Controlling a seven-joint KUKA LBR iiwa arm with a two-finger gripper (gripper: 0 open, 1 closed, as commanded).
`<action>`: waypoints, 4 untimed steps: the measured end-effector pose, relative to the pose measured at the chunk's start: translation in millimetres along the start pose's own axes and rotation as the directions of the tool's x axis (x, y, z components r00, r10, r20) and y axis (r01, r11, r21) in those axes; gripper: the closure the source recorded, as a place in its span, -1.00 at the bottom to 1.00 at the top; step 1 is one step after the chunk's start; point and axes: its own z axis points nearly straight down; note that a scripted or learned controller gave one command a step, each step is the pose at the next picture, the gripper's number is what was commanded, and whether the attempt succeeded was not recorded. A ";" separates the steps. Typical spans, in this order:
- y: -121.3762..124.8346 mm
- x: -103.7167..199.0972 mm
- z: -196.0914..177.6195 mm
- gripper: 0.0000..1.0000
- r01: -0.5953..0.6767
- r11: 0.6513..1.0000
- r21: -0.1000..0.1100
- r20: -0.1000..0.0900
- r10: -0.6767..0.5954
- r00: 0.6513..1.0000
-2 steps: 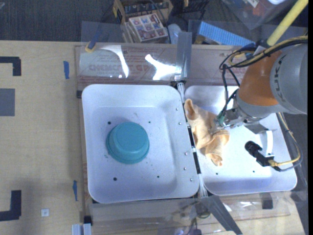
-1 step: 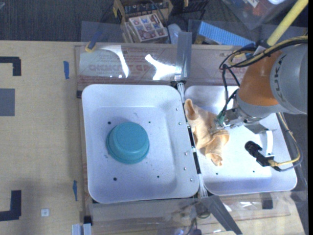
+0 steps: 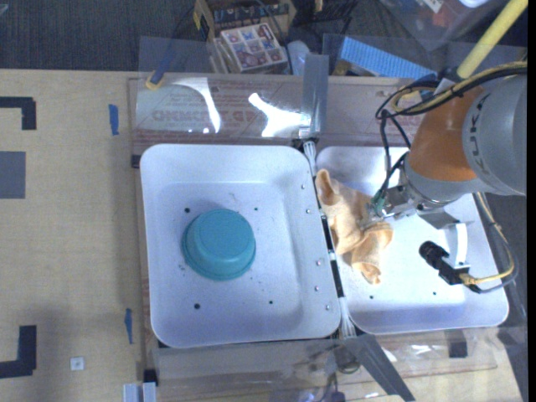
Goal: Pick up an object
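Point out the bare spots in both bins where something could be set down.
Left bin: bare floor on all sides of the teal bowl, widest along the near edge. Right bin: crowded by the tan cloth and the gripper; a bare patch remains along its near edge.

The bench was viewed by one fixed camera from above, at a slant. Both bins were taken in side by side: the left bin toward nine o'clock of centre, the right bin toward four o'clock. The arm was seen entering from three o'clock. Clutter beyond the bench was included at twelve o'clock.
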 end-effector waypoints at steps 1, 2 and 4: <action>0.0 0.0 0.0 -1.00 0.000 1.000 0.000 0.000 0.000 1.000; 0.0 0.0 0.0 -1.00 0.000 1.000 0.000 0.000 0.000 1.000; 0.0 0.0 0.0 -1.00 0.000 1.000 0.000 0.000 0.000 1.000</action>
